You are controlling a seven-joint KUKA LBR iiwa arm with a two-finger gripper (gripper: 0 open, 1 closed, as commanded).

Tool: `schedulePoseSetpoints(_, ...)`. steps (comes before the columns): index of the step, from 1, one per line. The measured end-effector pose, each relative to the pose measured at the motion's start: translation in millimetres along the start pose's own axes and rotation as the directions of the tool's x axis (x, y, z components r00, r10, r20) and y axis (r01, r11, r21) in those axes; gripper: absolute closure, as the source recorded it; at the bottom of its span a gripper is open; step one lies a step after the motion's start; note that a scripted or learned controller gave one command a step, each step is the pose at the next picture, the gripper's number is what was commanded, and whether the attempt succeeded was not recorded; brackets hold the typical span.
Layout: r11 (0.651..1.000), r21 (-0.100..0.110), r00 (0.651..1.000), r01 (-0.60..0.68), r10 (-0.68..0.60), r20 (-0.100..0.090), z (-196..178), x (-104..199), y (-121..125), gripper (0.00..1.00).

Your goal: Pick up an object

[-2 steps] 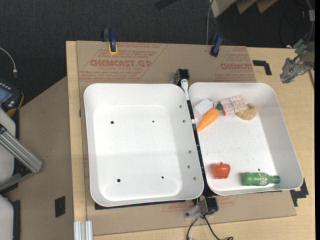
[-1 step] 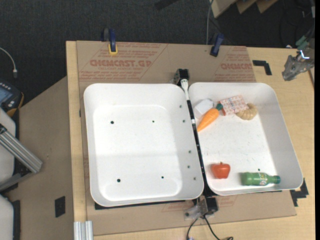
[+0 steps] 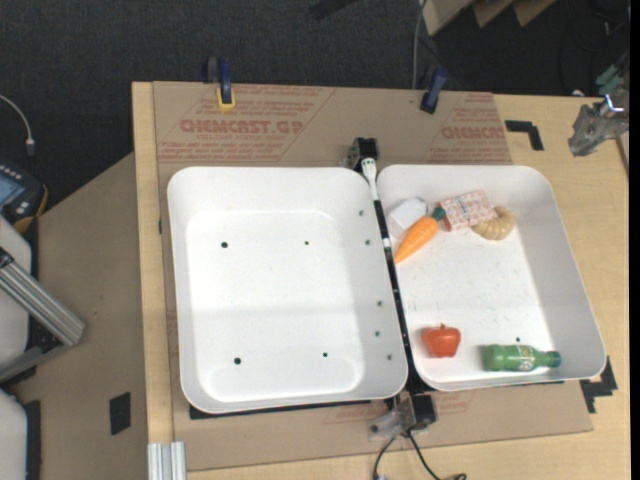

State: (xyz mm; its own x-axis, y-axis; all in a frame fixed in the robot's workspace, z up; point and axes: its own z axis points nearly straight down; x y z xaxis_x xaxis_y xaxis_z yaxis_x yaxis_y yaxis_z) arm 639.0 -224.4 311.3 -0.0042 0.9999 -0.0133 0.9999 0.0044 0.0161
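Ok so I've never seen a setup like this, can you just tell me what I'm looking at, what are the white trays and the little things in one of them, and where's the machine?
This is a single camera mounted above a workbench, looking down at a slant. Two shallow white bins sit side by side on a brown board. The left bin has small dark dots on its floor. The right bin holds the practice items: a toy carrot, a small white block, a pink patterned box, a tan bread-like piece, a red tomato-like toy and a green bottle lying on its side. The machine is a robot arm meant to pick one up. A grey metal part at the upper right edge may belong to it. Nothing is being held.
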Motion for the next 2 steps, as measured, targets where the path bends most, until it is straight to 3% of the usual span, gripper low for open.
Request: schedulePoseSetpoints(2,1.000,-0.007,1.000,0.001,-0.001,0.006,-21.4,-0.6,1.7,1.00)
